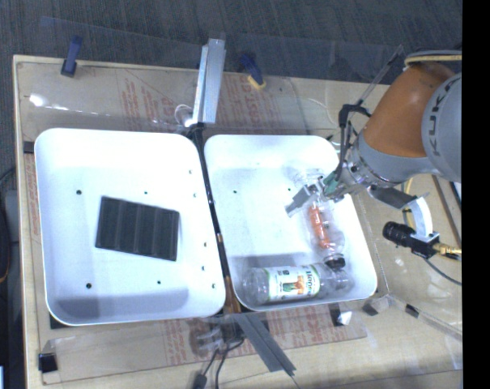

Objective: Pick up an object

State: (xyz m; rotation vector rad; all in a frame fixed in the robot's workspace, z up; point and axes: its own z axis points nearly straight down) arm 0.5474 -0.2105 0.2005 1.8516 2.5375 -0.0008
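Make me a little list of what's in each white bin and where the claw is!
left bin: a flat dark ridged pad, lying near the middle
right bin: a clear bottle with orange inside; a bigger clear bottle with a label lying on its side at the near edge
claw: over the right bin, just above the orange bottle's top end
arm: reaching in from the right

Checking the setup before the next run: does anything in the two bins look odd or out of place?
Nothing looks spilled or broken. In the right bin two clear bottles lie on their sides: a larger labelled one along the near wall and a small one with orange contents beside the claw. A dark ribbed panel lies slightly askew in the left bin.
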